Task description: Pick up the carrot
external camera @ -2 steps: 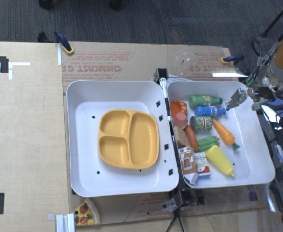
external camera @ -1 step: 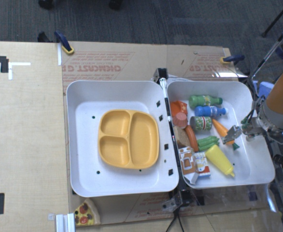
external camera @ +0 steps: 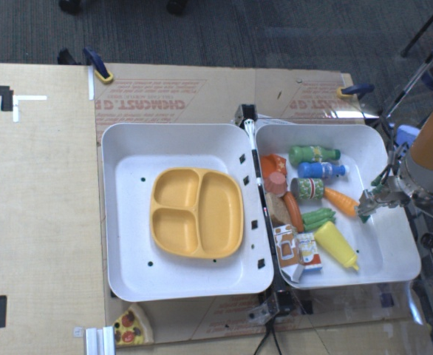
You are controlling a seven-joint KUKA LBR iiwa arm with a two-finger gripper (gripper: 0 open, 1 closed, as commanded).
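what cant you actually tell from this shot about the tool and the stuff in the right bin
- Tool, camera view: small and blurred near the carrot; whether it touches the carrot is unclear.
- Arm: cut off by the right edge, only the orange band and wrist show.
- Hot dog: its lower end is hidden by the printed cartons.
- Carton print and can label: too small to read.
- Pizza toy below the left bin: partly tucked under the bin rim.

A yellow divided plate (external camera: 198, 213) lies in the middle of the left bin (external camera: 120, 257). In the right bin (external camera: 394, 265), a green bottle (external camera: 314, 154) and a blue bottle (external camera: 321, 171) lie near its far edge, and a yellow bottle (external camera: 336, 245) lies near its front edge.
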